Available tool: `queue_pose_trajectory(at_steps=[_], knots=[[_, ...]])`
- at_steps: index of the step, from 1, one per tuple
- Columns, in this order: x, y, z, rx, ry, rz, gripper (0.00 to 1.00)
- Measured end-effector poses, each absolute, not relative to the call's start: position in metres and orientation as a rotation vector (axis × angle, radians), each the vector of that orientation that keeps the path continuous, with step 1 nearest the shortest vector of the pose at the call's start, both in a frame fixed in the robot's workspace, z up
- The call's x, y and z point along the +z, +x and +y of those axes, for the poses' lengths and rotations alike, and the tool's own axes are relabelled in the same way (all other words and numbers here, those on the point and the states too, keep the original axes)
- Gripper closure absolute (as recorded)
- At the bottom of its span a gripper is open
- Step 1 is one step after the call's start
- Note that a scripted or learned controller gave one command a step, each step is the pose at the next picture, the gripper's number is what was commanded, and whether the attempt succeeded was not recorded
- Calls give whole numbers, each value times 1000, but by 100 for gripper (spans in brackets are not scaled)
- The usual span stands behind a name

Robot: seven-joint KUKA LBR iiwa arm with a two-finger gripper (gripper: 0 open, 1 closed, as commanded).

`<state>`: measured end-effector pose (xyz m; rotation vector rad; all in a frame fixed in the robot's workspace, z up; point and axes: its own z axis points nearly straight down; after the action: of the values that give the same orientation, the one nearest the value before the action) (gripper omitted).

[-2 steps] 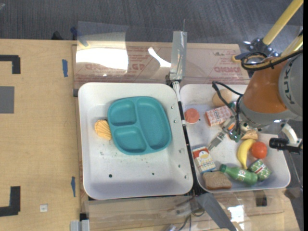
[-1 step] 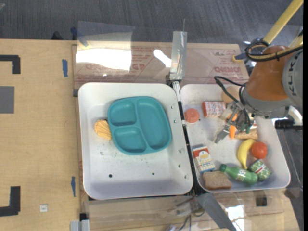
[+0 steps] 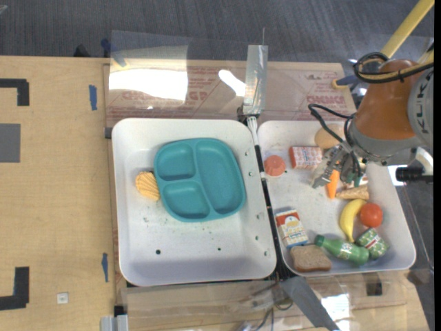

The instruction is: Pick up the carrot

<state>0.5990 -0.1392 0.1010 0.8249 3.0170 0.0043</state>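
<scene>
The carrot (image 3: 333, 185) is a small orange piece in the right bin (image 3: 406, 254), standing between the banana and a snack packet. My gripper (image 3: 337, 180) hangs over it from the right, below the orange wrist band. Its fingers (image 3: 321, 179) are spread, one on each side of the carrot, so the gripper is open around it. The carrot's upper end is partly hidden by the gripper, and I cannot tell whether the pads touch it.
The right bin also holds a banana (image 3: 350, 217), tomato (image 3: 371, 215), green bottle (image 3: 342, 249), bread slice (image 3: 310, 258), small carton (image 3: 292, 227), red disc (image 3: 274, 165) and snack packet (image 3: 305, 157). A teal divided plate (image 3: 200, 178) and a yellow shell (image 3: 147, 185) lie in the left bin (image 3: 138, 254).
</scene>
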Motion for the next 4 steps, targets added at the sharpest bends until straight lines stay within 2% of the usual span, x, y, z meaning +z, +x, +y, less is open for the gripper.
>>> queue_pose_trajectory(at_steps=[1,2,3,4], knots=[[245,578,-88,7,844,3005,100],[194,525,-41,1,1077,2953,100],[341,532,-82,1,710,3044,100],[337,531,-81,1,709,3053,0]])
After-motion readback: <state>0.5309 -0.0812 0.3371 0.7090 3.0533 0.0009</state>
